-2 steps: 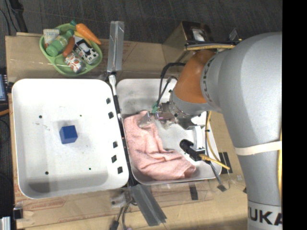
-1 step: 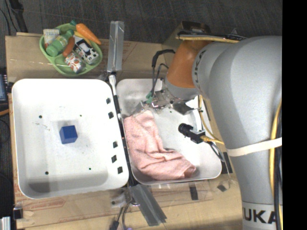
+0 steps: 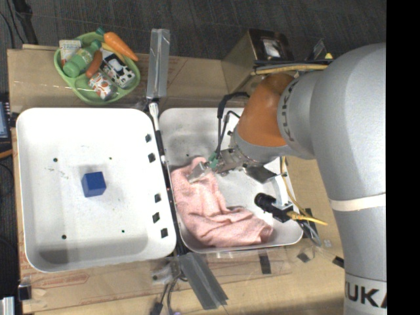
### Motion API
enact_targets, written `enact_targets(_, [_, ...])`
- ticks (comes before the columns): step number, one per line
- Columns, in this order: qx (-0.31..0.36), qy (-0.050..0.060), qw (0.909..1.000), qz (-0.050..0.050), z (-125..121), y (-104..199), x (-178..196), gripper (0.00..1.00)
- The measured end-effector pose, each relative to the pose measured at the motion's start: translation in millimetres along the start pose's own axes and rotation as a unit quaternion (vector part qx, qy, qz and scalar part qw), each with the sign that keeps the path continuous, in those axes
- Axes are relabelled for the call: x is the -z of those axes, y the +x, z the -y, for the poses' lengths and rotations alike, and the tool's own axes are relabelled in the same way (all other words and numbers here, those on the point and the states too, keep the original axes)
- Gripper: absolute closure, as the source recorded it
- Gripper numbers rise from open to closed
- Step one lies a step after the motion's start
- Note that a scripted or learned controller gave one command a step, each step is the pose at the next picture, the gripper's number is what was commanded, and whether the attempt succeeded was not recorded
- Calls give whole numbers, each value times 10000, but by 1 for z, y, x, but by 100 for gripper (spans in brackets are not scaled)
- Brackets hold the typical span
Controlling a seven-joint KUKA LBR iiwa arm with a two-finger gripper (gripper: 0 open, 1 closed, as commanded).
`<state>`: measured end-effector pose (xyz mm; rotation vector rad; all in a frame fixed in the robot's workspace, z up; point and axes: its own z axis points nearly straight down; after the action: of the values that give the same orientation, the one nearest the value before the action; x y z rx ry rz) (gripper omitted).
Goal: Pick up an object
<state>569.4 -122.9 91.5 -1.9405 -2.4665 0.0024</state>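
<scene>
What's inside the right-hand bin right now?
A crumpled pink cloth, with the claw at its upper edge. Anything beneath the cloth is covered.

Pink cloth (image 3: 213, 205) fills the near half of the right bin (image 3: 190, 128). Bin floor beyond the cloth bare, open from above. Right of the cloth, arm (image 3: 275, 120) overhangs, blocks entry. Left of the cloth, left bin (image 3: 46, 143) wide open save blue cube (image 3: 94, 183) mid-floor.
</scene>
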Motion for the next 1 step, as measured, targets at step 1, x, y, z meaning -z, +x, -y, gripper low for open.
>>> enact_targets(1, [341, -5, 9994, 4, -35, 7, 0, 0])
